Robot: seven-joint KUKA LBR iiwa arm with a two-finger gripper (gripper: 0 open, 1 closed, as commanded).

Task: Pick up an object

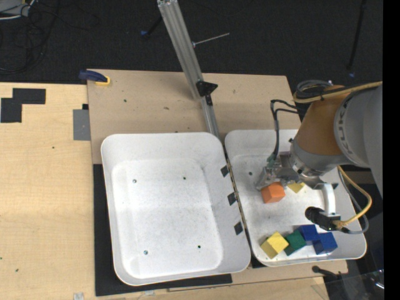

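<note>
An orange block [273, 194] lies on the floor of the right bin [250, 161], just below the gripper [275, 175], which seems to touch its top. Whether it is grasped cannot be told. A small yellow piece [296, 187] sits beside it. Yellow [274, 245], green [295, 242] and blue blocks [317, 238] cluster at the bin's near edge. The left bin [164, 208] adjoins on the tabletop [144, 102].

grey arm [350, 130] bent low, pincer [275, 179] down

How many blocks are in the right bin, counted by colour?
Orange block: 1
Yellow blocks: 2
Green block: 1
Blue blocks: 2
Total: 6
</note>
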